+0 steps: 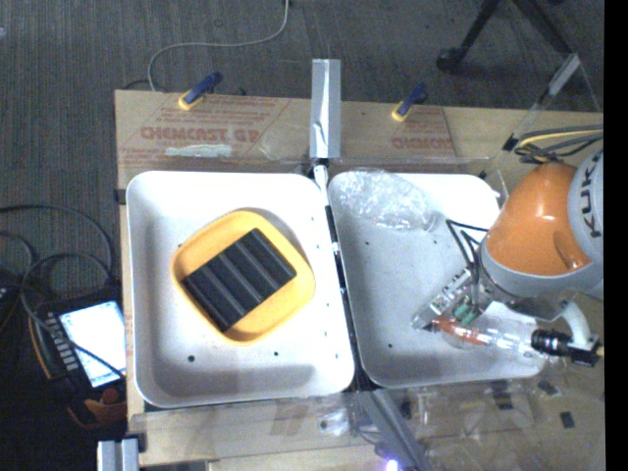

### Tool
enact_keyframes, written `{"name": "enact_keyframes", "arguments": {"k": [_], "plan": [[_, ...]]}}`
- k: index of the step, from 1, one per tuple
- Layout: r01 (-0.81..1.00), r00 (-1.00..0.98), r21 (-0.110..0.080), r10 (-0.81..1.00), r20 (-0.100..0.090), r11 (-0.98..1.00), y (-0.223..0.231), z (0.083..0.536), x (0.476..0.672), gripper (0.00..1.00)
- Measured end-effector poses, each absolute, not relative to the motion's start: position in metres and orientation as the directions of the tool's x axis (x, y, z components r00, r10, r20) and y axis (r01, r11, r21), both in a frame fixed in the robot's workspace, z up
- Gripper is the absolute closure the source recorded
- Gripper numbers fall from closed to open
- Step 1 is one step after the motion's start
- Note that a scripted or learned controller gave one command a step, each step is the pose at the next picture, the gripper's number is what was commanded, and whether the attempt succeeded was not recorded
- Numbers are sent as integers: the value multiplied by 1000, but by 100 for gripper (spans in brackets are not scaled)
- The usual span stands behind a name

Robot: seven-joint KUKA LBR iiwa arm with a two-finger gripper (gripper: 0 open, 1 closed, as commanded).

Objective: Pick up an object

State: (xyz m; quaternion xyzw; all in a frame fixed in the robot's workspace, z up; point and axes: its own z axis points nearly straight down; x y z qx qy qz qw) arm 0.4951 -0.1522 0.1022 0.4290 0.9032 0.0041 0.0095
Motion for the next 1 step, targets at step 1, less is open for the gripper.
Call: {"name": "enact_keyframes", "arguments": {"k": [1], "plan": [[716,-698,1,716,-1,698,-143,162,568,100]]}}
